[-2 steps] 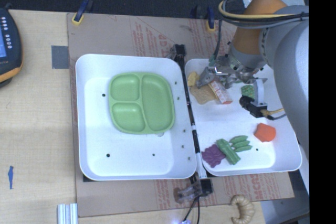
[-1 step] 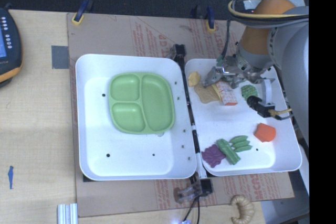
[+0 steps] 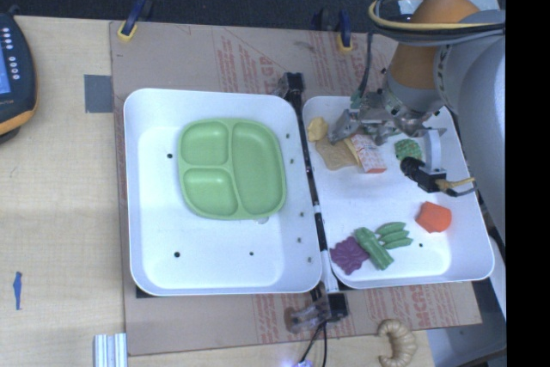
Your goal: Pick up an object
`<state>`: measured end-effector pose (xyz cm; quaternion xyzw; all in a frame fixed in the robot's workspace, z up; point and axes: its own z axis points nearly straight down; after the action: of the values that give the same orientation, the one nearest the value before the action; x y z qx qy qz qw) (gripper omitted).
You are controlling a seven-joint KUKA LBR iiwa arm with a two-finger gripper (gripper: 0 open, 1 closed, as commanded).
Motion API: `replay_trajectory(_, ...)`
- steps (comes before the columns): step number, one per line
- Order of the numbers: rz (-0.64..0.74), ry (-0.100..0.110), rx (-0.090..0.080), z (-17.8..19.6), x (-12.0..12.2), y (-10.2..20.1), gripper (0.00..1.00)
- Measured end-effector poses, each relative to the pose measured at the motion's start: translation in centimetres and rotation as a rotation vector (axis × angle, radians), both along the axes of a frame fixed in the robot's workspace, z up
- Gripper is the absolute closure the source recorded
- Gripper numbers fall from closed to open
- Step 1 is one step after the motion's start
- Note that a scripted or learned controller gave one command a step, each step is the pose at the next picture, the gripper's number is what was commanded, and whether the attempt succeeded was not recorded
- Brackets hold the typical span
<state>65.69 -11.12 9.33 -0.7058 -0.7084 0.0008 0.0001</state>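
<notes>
The grey arm [image 3: 464,39] reaches over the right bin [image 3: 468,258]. The left bin [image 3: 150,185] holds a green divided plate [image 3: 232,168]. The gripper [image 3: 365,129] hangs low at the right bin's far end, over a red-and-white packet [image 3: 369,157] (finger state: cannot tell). Nearby lie green pea pods [image 3: 382,238], a purple grape bunch [image 3: 348,253] and an orange block [image 3: 434,217].
</notes>
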Motion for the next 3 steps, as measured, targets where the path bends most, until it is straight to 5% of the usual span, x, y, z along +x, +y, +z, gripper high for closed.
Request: replay_trajectory(3, 0.000, 0.000, 0.000, 0.0, -1.6, -0.4, 0.00)
